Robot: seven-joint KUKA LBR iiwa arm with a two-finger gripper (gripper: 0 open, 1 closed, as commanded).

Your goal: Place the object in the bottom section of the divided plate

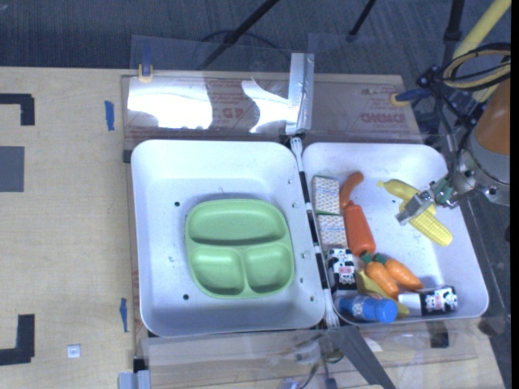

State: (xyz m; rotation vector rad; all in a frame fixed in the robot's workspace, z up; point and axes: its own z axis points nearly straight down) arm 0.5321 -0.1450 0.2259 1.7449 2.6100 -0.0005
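End effector (423,203) over right bin (462,241) toys; divided plate (239,247) left bin (154,241).

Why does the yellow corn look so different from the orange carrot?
The yellow toy corn cob is yellow and bumpy; the orange toy carrot is orange and smooth with a green top. The corn lies near the right bin's far right side, right beside the gripper; the carrot lies lower down among other toys, touching them. Both are play foods lying slanted in the right white bin.
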